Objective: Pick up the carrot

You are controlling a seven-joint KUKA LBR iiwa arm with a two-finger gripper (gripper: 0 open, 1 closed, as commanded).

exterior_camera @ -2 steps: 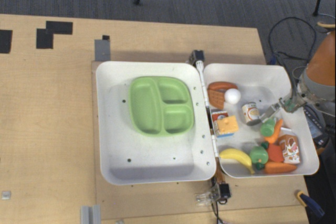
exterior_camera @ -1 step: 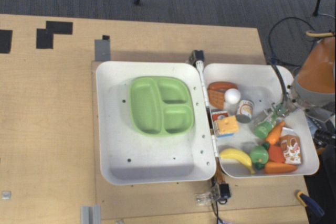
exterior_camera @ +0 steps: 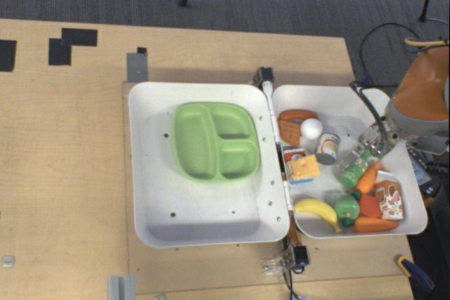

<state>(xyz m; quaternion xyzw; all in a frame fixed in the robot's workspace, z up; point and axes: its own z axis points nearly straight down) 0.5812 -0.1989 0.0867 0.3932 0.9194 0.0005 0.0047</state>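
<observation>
The carrot [exterior_camera: 368, 178] lies at about three o'clock in the right bin [exterior_camera: 415, 227], tilted, touching a green bottle [exterior_camera: 351, 172] on its nine o'clock side and a small carton [exterior_camera: 389, 199] at five o'clock, with the gripper [exterior_camera: 370, 149] just above its upper end. I cannot tell from here whether the fingers are apart or together, since the metalwork blurs into the clutter. To grasp well, I'd judge it should straddle the carrot across its width, clear of the bottle, before closing.
</observation>
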